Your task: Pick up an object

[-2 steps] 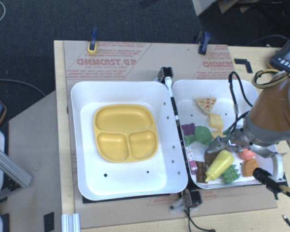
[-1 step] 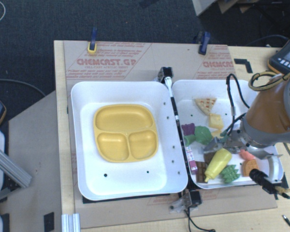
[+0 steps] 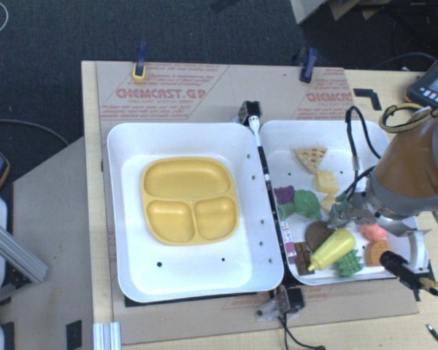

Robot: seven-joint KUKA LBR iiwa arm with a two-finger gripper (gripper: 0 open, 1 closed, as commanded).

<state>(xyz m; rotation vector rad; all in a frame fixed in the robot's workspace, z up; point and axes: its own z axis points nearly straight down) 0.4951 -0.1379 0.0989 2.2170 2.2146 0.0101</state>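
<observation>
The right bin (image 3: pixel 288 133) holds several toy foods: a tan waffle wedge (image 3: pixel 311 157), a pale yellow block (image 3: pixel 326 181), a purple piece (image 3: pixel 284 194), a green piece (image 3: pixel 305 203), a brown disc (image 3: pixel 317 233), a yellow corn-like piece (image 3: pixel 331 249), a green broccoli (image 3: pixel 349 266), a pink piece (image 3: pixel 374 232) and an orange one (image 3: pixel 377 252). My gripper (image 3: pixel 348 211) is low in this bin, just right of the green piece and above the yellow piece. The wrist hides its tips.
The left bin (image 3: pixel 124 195) holds a yellow divided plate (image 3: pixel 190 199). A black cable and clamp (image 3: pixel 250 112) run along the seam between the bins. The arm's body (image 3: pixel 416 166) covers the right bin's right side.
</observation>
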